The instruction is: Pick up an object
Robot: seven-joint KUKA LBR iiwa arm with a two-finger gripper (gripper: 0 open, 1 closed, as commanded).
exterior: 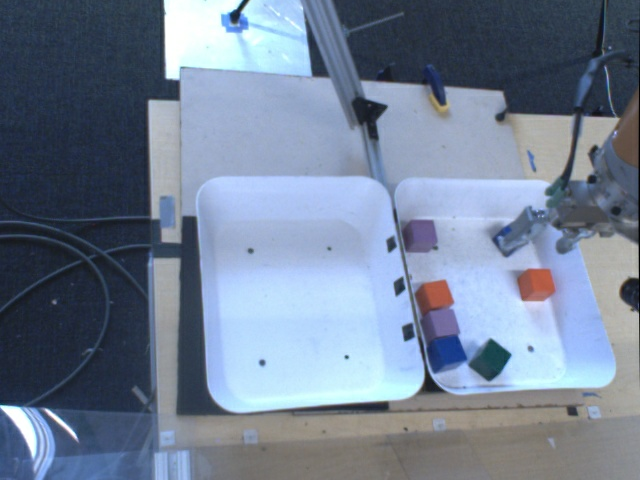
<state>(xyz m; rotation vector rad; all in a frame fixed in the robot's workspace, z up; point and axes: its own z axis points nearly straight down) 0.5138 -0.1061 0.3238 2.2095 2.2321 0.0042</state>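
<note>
Gripper (pixel 513 236) above right bin (pixel 590 368), blocks square, axis indistinct.

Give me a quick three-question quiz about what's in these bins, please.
1. True or false: all the blocks lie in the right bin.
2. How many orange blocks are there?
3. Which block lies nearest the gripper: A) the blue block, B) the orange block by the right wall, C) the green block?

Key:
1. True.
2. Two: one by the divider, one by the right wall.
3. B.
</note>
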